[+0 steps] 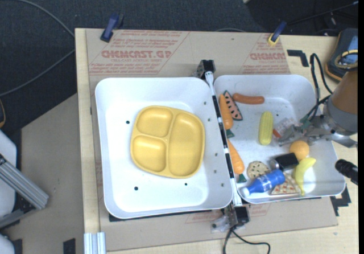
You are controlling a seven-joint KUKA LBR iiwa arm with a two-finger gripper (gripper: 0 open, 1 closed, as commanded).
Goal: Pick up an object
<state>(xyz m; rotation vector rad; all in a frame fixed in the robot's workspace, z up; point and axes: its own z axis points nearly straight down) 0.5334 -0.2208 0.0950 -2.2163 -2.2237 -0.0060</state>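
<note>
- Camera view: the gripper [291, 131] hangs low in the right bin [284, 85]; I cannot tell how its fingers are set.
- Nearest pick: the orange [300, 148], just at its 5 o'clock; the corn [265, 127] lies at its 9 o'clock.
- Centre over one toy before descending, clear of the black block [284, 161] and the banana [304, 170].

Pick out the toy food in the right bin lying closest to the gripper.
The orange fruit, round and just below the gripper. The corn cob lies farther left, the sausage farther up.
</note>
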